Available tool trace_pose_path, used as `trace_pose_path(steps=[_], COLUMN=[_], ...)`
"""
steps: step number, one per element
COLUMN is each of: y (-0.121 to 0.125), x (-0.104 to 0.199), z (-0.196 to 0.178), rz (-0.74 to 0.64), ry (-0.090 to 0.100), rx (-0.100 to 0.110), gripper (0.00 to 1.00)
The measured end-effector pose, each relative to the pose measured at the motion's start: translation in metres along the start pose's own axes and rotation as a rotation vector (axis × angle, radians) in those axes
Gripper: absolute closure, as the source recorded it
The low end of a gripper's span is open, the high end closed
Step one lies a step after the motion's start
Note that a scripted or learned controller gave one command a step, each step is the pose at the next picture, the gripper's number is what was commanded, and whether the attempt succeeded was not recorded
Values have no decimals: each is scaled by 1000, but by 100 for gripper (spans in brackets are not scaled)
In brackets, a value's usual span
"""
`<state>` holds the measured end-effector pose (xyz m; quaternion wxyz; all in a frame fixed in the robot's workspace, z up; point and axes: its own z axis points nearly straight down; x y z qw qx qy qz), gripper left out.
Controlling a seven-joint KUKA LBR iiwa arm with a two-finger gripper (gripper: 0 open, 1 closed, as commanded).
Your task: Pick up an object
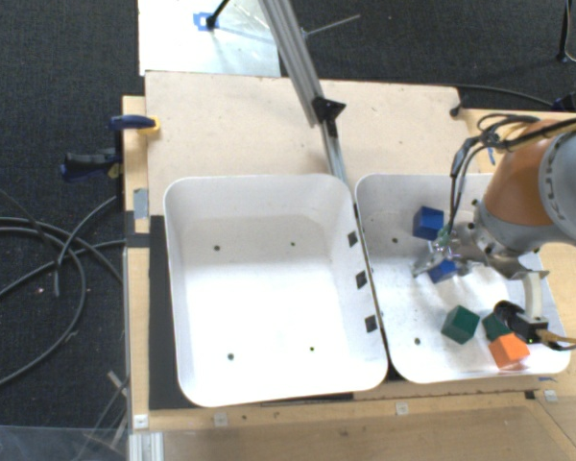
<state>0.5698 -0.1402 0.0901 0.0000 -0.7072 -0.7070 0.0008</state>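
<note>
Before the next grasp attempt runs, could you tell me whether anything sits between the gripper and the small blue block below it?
Nothing visible does. The gripper sits right at the small blue block in the right bin; the larger blue cube and green cube lie apart.

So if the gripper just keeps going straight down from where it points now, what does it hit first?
Most likely the small blue block right at the gripper tips, then the right bin floor; depth is hard to judge.

end effector [440, 263] at blue block [444, 271] | right bin [384, 257] | grasp unclear
</note>
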Motion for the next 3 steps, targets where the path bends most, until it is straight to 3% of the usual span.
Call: trace_pose_path(steps=[1, 2, 3], y=[3, -86, -73], x=[1, 76, 148], z=[-11, -104, -100], rz=[-6, -9, -14], ry=[0, 5, 5], rx=[-4, -5, -3], gripper=[100, 100, 100])
